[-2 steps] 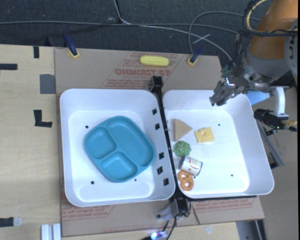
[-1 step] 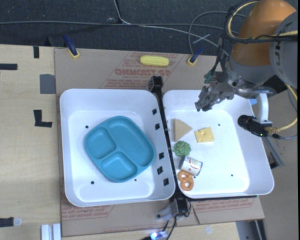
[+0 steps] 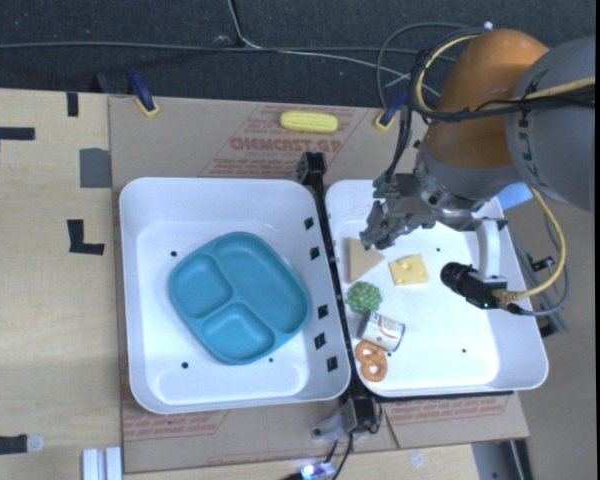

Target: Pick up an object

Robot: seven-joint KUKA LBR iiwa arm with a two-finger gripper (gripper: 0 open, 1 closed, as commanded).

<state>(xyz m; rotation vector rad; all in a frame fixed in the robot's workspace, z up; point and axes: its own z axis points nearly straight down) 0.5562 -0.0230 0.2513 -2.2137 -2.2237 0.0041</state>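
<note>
From the camera view I see the gripper [image 3: 378,230] low over the back-left part of the right bin [image 3: 480,368], just above the pale wedge of toy cheese [image 3: 360,260]; whether it is spread or pressed together I cannot tell. The yellow cheese square [image 3: 408,270] lies just beside it, with the broccoli [image 3: 363,295], a small packet [image 3: 384,330] and the pretzel [image 3: 371,364] nearer the front. The left bin [image 3: 150,208] holds a blue divided plate [image 3: 239,296]. I judge the wedge the nearest target: I would descend straight, straddle its narrow sides, keep clear of the divider wall, and close only once it sits between the tips.
</note>
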